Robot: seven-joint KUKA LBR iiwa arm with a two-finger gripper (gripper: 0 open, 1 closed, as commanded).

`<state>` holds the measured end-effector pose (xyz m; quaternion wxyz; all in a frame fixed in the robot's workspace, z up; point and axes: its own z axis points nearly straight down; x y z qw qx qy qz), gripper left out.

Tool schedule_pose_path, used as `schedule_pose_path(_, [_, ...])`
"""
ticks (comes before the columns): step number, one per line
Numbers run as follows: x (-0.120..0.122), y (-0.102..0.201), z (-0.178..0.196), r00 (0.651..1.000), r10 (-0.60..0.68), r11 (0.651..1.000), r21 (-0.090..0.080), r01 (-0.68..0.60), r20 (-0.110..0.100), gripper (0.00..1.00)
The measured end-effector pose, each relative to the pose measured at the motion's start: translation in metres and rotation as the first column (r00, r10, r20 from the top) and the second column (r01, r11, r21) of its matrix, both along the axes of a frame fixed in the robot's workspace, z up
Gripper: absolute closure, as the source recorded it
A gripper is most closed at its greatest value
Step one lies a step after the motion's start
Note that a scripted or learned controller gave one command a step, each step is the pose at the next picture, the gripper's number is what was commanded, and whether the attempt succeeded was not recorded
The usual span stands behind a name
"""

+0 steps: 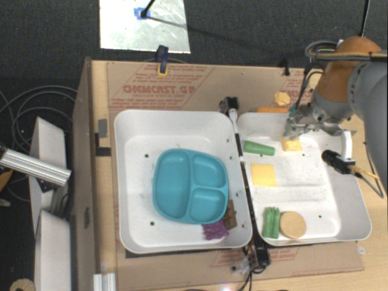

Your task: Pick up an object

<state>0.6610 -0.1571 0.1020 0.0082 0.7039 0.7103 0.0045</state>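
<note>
Reaching in over the right bin (357, 220), your arm (357, 83) had its gripper (295, 129) low at that bin's far end, directly above a small yellow block (292, 145) that lay on the bin floor; you could not tell from this angle whether the gripper was released or clenched, nor whether it touched the block. Taking the yellow block as your landmark, a green cylinder (259, 147) lay just to its left, and a flat yellow square (263, 175) sat nearer the camera and slightly left. Well nearer still, at the bin's near end, a round tan disc (293, 224) rested just beside a green bundle (271, 222). Beyond the block, outside the bin on the counter (182, 86), sat a yellow lump (282, 97). Far to the block's left, the other bin (130, 132) held a teal divided plate (190, 185) with a purple piece (213, 230) at its near edge.
</note>
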Motion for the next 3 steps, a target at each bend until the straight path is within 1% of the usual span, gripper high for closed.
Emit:
schedule_pose_path(1, [-0.001,0.000,-0.002,1.000,0.000,1.000,0.000,0.000,-0.005,0.00])
schedule_pose_path(2, [0.009,0.012,-0.016,1.000,-0.004,1.000,0.004,0.004,-0.013,0.00])
schedule_pose_path(3, [0.009,0.003,0.011,1.000,-0.007,1.000,0.004,0.007,-0.012,0.00])
